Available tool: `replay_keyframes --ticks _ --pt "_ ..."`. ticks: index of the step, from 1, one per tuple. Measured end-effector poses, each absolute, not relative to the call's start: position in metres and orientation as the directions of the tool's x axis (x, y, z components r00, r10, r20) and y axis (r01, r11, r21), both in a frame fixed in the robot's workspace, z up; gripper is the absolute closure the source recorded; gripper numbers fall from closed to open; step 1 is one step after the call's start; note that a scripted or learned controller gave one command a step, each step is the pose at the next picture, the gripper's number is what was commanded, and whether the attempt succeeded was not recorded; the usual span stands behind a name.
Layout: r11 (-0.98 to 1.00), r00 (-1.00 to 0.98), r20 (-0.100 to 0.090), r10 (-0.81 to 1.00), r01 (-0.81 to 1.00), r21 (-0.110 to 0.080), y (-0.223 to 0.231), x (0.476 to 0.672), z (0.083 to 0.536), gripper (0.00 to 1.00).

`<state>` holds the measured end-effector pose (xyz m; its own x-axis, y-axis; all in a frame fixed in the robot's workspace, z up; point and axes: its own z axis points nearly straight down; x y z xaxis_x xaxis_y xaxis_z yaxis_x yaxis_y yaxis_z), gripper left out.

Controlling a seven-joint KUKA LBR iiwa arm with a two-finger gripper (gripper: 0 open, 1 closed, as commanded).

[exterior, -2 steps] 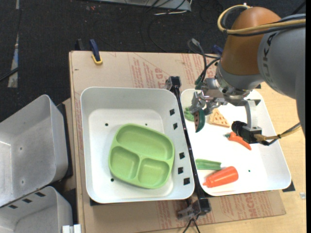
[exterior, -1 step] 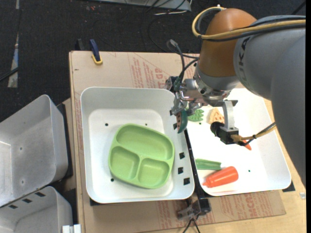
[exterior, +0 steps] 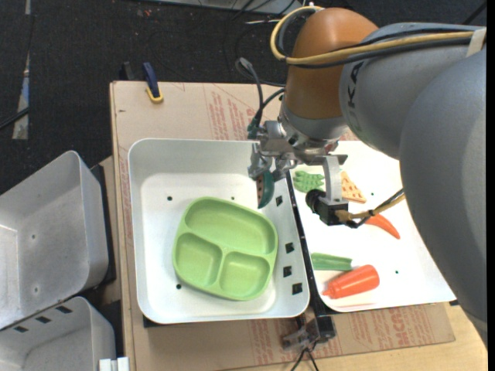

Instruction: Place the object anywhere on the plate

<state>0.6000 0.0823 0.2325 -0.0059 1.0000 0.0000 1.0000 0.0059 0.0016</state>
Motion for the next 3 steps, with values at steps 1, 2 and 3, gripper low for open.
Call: replay_keyframes --ticks 1,2,3 --pt "0.007 -0.007 0.001 1.0 1.0 0.003 0.127 0.62 0.225 1.0" --pt "-0.002 0.002 -0.001 1.0 1.0 0.002 0.113 0.628 0.227 1.0" --pt "0.0 0.0 -0.001 1.0 1.0 0.001 0.113 0.627 0.227 0.0"
